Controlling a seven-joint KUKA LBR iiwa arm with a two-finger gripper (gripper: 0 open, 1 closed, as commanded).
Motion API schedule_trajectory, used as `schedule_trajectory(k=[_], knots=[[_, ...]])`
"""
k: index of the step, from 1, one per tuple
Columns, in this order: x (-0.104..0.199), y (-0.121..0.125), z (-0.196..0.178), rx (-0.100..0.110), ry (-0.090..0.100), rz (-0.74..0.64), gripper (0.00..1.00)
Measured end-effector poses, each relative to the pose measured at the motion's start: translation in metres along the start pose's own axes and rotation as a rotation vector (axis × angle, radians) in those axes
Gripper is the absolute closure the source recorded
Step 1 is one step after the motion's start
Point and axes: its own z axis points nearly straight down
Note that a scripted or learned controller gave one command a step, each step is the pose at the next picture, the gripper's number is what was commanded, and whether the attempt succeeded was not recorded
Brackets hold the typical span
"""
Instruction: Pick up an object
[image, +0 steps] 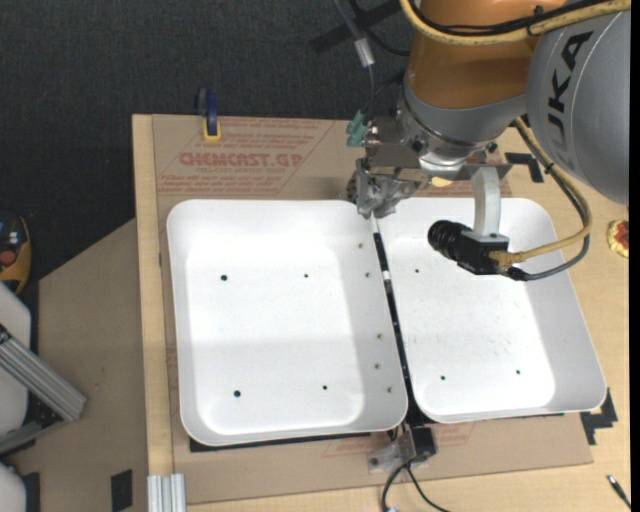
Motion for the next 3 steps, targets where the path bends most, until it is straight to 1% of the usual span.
schedule_trajectory(k=[1,2,3], knots=[[0.038,-0.005,0.082,0.0,-0.002,0.003,1.0],[-0.04,0.016,0.004,-0.021,-0.003,0.016,1.0],[0.013,0.022,0.096,0.0,-0.001,0.003,1.0]])
